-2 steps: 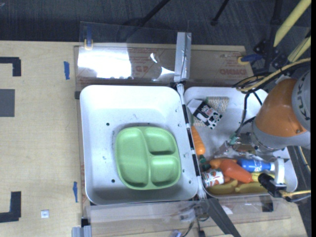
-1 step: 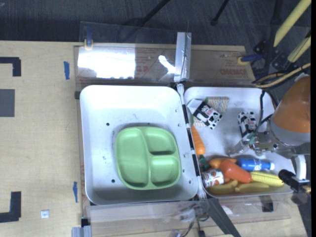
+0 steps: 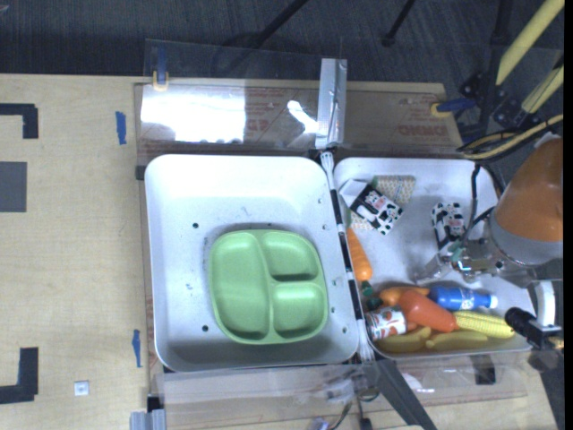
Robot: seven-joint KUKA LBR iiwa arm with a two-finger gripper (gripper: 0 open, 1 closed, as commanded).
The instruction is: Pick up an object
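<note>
Down low at the right bin [image 3: 407,249] now, gripper [image 3: 461,260] poised near the middle of that bin's right half, hanging off the grey arm [image 3: 537,206] with its orange band. Open or closed? Cannot tell from up here, all metal glint and cable. Nothing seen clamped in it.

Just below the gripper, a blue bottle [image 3: 458,298], lying flat, long axis running left to right, white cap end pointing right toward the arm. Close beneath the tool, contact impossible to judge.

Pressed against the bottle on its lower side, a yellow corn cob [image 3: 483,323], also lying left to right, slightly tilted down at the right end. To the bottle's left, an orange vegetable [image 3: 419,307], blunt end left, tapering right toward the corn. Left again, a can [image 3: 385,322] with a red label, tipped on its side in the bin's lower left corner.

Further out, a carrot [image 3: 360,256] hugging the left wall, long axis up and down the view, tip toward the top. Above that, a cow-spotted block [image 3: 376,210], tilted. Just above the gripper, a small spotted piece [image 3: 448,218], too small to make out.

Over the divider, in the left bin [image 3: 179,204], a green plate [image 3: 267,285] with three compartments, well apart from the action. Under both bins, a pale wooden bench [image 3: 63,240].
</note>
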